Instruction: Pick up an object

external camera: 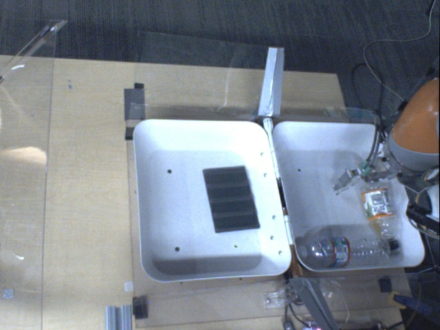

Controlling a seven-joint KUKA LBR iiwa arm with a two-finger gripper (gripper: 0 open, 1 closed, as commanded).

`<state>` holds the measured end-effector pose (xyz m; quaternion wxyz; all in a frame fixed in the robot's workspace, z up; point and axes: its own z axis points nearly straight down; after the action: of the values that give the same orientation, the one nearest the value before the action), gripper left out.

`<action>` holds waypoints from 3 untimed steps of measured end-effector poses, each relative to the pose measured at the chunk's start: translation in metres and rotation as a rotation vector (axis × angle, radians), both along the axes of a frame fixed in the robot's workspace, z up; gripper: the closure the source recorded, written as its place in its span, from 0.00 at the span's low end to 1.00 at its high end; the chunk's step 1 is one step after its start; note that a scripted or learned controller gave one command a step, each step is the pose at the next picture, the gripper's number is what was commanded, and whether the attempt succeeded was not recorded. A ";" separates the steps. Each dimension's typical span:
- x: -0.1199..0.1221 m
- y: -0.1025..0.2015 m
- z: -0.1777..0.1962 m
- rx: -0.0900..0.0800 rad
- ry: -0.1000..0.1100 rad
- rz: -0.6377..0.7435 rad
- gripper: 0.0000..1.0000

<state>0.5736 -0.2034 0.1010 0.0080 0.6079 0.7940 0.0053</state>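
My gripper [352,176] hangs over the middle of the right bin [309,143], below the orange-banded wrist [418,124]. Nothing shows in its grasp. Just to its lower right lies a small packet with an orange and green label [377,203]. A clear plastic bottle [342,250] lies on its side along the bin's near wall, with its dark cap pointing right. In the middle of the left bin [158,184] a black ribbed rectangular block [231,199] lies flat.
A grey upright post [272,81] stands behind the seam between the bins. Cables [423,218] trail along the right bin's right rim. Clear plastic sheeting [27,157] covers the bench to the left.
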 end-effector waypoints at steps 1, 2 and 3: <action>-0.019 -0.001 -0.012 -0.002 0.005 0.031 0.00; 0.029 -0.001 -0.013 0.000 0.009 -0.064 0.00; -0.037 0.000 -0.008 -0.003 -0.014 -0.109 0.00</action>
<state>0.5369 -0.2037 0.0934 0.0149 0.6502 0.7596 0.0079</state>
